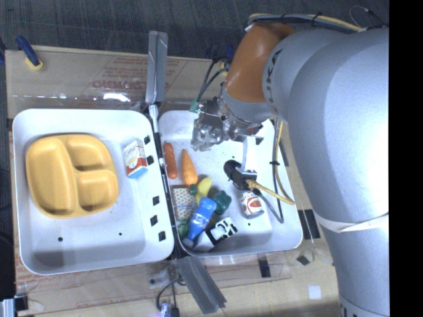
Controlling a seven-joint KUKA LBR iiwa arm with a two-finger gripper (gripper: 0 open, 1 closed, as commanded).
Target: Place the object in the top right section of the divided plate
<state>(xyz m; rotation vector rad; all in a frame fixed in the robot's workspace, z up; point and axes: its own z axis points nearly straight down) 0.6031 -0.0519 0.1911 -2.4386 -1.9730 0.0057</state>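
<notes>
Well, the grey arm [330, 131] w/ its orange band fills the right side, bent over & reaching down-left into the right bin [281, 240]. Left bin [86, 249] is smooth white plastic w/ rounded corners; the yellow divided plate [69, 174] sits in its left half, glossy, three compartments, and a small carton [135, 158] stands just beside the plate's right edge. Gripper [206, 137] hangs over the right bin's upper part, metallic; can't tell how it's set, nothing seen in its grasp. Just below-left of it lie a hot dog [170, 160] & an orange carrot [190, 167], side by side. Farther down: blue bottle [200, 218], yellow piece [204, 186], small can [251, 204], black-and-white block [222, 230]. Which one's the task object is unclear; all are in the right bin, well apart from the plate.
</notes>
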